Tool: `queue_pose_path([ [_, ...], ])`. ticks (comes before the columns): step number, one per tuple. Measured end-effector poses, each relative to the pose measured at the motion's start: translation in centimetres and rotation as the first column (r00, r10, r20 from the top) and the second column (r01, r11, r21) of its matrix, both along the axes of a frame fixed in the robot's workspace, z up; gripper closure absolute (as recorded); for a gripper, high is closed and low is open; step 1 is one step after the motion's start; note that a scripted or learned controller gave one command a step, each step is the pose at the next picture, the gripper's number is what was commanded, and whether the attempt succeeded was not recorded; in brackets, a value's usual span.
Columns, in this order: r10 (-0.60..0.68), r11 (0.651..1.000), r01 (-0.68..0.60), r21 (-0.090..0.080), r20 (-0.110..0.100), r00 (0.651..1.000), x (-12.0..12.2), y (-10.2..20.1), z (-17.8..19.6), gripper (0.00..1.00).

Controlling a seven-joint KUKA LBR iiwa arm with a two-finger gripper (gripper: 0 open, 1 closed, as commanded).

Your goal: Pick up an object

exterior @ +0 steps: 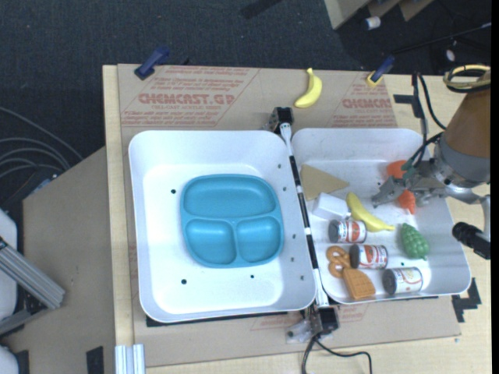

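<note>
Whether my fingers are open or closed, I cannot tell; my gripper point(405, 184) hovers in the right bin point(366, 142), beside an orange carrot point(407, 201). Left of the carrot lies a banana point(366, 213), below it a green fruit point(415, 241).
</note>
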State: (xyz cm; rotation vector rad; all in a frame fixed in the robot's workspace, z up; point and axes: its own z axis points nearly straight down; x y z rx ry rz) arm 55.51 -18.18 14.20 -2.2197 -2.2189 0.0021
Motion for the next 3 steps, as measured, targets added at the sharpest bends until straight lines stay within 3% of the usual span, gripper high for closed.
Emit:
queue_pose_path([
  [1, 0.006, 1.0, -0.006, 0.008, 0.001, 1.0, 3.0, 0.4, -5.7, 0.0],
  [2, 0.002, 1.0, -0.002, -0.001, 0.004, 1.0, 9.3, 4.9, -5.7, 0.0],
  [3, 0.002, 1.0, -0.002, -0.002, 0.004, 1.0, 11.2, 4.8, -5.7, 0.0],
])
